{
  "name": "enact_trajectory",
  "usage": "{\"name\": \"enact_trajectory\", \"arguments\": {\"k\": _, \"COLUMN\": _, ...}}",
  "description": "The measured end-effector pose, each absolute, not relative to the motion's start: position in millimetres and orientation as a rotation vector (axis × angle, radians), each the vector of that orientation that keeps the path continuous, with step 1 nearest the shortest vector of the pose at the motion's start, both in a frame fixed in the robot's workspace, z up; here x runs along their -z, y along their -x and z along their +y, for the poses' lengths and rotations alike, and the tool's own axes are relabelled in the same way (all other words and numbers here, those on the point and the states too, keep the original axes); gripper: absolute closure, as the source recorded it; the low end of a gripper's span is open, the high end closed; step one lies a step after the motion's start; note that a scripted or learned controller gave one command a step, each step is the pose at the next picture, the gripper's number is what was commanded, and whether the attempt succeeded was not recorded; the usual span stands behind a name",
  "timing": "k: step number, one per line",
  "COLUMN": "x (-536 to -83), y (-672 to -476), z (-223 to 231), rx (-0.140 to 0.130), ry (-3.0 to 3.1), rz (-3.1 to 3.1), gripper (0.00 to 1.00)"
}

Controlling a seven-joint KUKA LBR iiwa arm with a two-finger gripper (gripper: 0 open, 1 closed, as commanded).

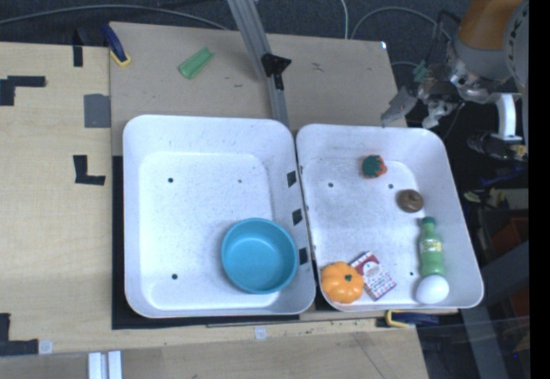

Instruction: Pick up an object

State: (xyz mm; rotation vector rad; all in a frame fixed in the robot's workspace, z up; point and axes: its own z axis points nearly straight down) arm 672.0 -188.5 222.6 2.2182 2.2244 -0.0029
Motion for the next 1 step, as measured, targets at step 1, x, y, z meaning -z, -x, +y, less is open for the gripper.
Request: {"name": "enact_trajectory", "arguments": {"k": 1, "x": -222.6, "y": -672.0, "z": -188.6, "rx": 0.004, "ry": -2.219, "rz": 2.224, "gripper": 0.00}}
